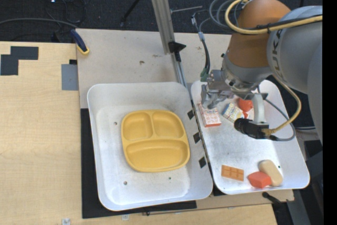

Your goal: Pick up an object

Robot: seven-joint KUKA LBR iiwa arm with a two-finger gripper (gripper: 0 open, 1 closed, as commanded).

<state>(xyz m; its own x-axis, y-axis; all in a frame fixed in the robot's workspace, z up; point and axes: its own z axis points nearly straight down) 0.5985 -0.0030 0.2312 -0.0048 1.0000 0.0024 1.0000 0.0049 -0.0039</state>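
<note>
A: Why is the arm (263, 34) bent low over the right bin (295, 176)?
B: Its gripper (210, 93) hangs just above the red-and-white packet (209, 115) by the bin's left wall, likely the target. Whether it grips anything, I cannot tell

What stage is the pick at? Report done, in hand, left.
Done: the claw has reached the right bin, low over the small red-and-white box. In hand: nothing visibly held. Left: grasp and lift; the orange cracker, red block and yellow tray lie untouched.
</note>
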